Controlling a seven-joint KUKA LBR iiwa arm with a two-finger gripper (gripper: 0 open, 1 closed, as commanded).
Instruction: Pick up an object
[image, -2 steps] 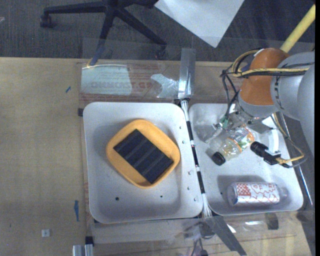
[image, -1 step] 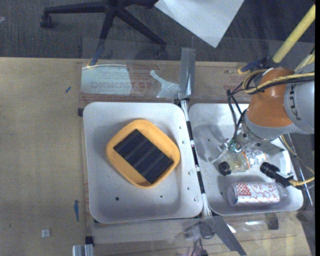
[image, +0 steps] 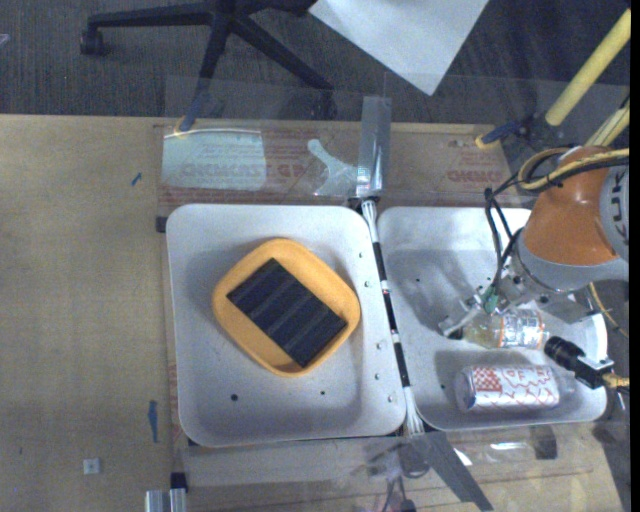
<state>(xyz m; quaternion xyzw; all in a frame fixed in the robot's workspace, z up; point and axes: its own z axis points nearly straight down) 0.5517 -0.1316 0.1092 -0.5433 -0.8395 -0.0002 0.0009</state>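
Right, near edge of the right bin (image: 425, 300): red-and-white can (image: 508, 387) on its side. Just beyond it, gripper (image: 478, 316) down beside a clear bottle (image: 508, 329); can't tell the finger state. Left bin (image: 190, 300): orange-rimmed dark pad (image: 285, 305), mid-bin.

A pale wooden surface (image: 70, 300) meets dark carpeted floor (image: 120, 80), where a black office chair base (image: 215, 35) stands beside a white sheet (image: 405, 35).

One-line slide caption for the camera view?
End effector down in right bin beside clear bottle and can; orange tray in left bin.
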